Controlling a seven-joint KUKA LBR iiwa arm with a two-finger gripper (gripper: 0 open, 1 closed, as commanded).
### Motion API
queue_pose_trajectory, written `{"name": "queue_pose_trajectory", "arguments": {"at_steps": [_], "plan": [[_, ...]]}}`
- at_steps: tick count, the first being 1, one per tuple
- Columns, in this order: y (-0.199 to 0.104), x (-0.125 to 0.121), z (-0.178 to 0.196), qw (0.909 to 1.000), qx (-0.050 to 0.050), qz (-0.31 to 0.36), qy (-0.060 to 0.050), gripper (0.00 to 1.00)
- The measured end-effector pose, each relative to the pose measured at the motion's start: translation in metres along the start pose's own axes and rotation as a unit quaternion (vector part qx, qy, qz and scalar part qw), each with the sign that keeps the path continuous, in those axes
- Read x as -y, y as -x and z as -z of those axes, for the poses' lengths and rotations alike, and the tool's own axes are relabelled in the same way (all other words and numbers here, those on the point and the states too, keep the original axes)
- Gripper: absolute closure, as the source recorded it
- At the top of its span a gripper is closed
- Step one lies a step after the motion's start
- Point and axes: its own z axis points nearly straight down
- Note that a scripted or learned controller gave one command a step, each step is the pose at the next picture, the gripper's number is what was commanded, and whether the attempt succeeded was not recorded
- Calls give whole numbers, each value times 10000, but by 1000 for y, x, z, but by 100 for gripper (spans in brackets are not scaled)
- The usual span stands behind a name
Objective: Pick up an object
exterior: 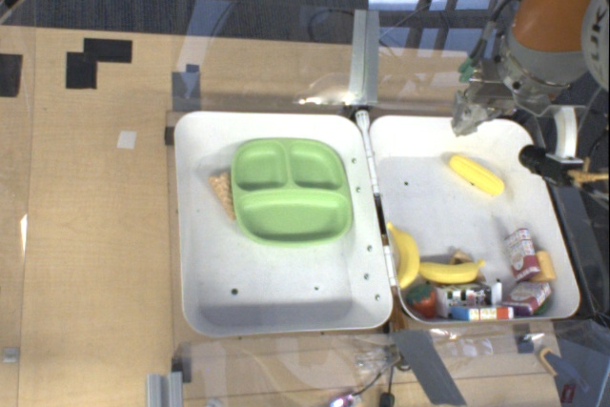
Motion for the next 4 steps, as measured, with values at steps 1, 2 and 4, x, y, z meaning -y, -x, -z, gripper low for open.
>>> {"name": "queue_pose_trajectory", "arguments": {"at_steps": [1, 2, 4], "plan": [[0, 0, 0, 10000, 1, -2, -1, 0], [-21, 4, -40, 9948, 5, -1020, -36, 0], [49, 83, -167, 9814, 8, -1919, 30, 0]]}}
